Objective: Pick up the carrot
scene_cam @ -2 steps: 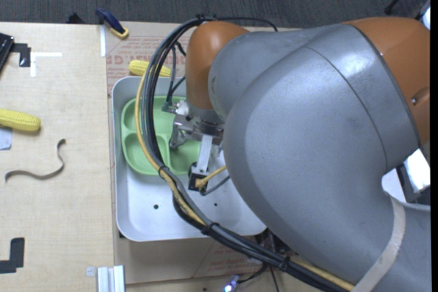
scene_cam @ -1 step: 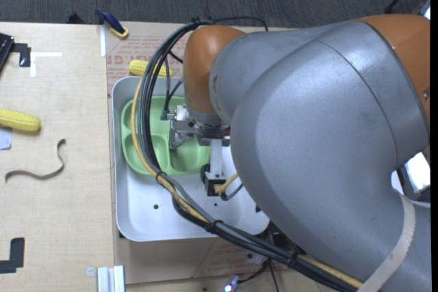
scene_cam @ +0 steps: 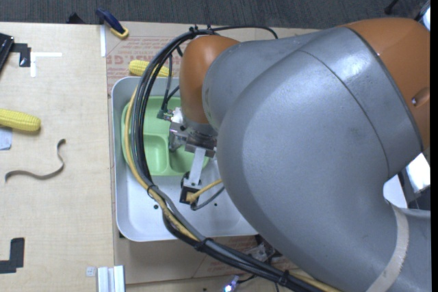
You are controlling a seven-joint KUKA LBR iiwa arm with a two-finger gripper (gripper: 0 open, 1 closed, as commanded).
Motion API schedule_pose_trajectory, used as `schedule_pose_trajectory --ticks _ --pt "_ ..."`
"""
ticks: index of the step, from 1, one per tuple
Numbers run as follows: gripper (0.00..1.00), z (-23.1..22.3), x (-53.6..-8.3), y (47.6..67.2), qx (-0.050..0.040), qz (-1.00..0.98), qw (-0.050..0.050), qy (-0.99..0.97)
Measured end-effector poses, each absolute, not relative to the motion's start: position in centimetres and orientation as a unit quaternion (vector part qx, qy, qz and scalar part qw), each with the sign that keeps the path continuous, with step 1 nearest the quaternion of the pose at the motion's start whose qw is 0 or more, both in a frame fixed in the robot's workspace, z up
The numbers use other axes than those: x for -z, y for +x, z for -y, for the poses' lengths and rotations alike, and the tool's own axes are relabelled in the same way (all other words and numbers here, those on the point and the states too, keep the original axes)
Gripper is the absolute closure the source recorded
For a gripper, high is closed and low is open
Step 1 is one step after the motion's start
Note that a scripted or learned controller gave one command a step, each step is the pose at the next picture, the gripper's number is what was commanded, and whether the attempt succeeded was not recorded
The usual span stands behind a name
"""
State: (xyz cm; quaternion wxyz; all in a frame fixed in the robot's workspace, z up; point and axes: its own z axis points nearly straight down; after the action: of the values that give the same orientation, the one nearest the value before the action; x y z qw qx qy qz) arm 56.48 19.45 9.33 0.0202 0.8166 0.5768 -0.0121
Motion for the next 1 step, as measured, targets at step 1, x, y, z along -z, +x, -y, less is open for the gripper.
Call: schedule_pose_trajectory --ticks 1 --pt "0.00 -20.64 -9.29 56.61 0.0132 -0.371 0.010 0.929"
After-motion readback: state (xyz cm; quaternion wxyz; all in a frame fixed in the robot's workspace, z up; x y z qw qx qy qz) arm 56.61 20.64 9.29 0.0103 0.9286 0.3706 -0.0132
